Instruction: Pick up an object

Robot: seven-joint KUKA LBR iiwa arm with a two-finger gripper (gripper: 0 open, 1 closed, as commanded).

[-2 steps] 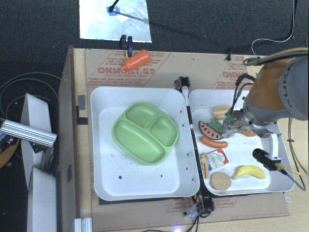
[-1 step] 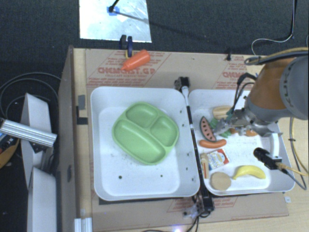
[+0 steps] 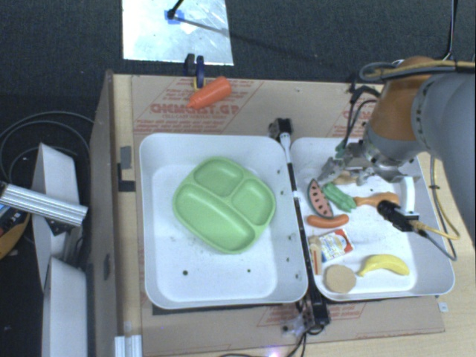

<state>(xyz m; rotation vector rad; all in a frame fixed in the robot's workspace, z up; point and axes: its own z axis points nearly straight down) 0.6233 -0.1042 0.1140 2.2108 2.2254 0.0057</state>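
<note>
Gripper (image 3: 336, 171), jaw state can't be told, sits low over the right bin (image 3: 439, 274) just above the green pickle (image 3: 339, 197), watermelon slice (image 3: 317, 196) and sausage (image 3: 327, 219) crowding beside, banana (image 3: 384, 265) farther below

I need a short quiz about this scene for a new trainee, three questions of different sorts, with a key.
1. True or false: the green plate lies in the left bin.
2. Which lies nearest the front edge of the right bin? A. banana B. watermelon slice C. sausage
3. Fill in: the carrot lies on the ____, outside both bins.

Key:
1. True.
2. A.
3. Cardboard; it lies behind the left bin.
</note>
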